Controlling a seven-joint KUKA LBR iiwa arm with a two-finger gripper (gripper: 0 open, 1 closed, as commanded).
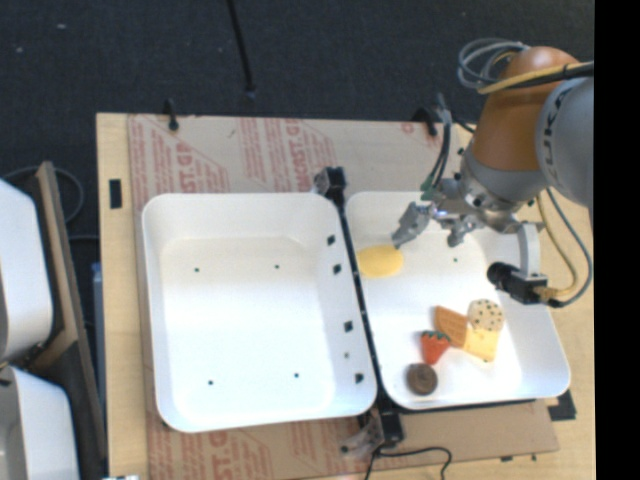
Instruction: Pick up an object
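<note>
Open floor spreads across the shallow white left bin (250,308). In the white right bin (545,363), a yellow oval lump (380,261) sits beside the black divider (350,288), while a cluster around the yellow cheese wedge (484,330) crowds the near corner.

Dark speckled floor (120,38) surrounds a wooden bench (115,298) lined with cardboard (250,158)

The arm (530,118) is cut off at the right edge of the view. The far-right portion of the right bin (545,368) lies beneath the wrist. Gripper (435,226) detail is too small to resolve jaw spacing.
</note>
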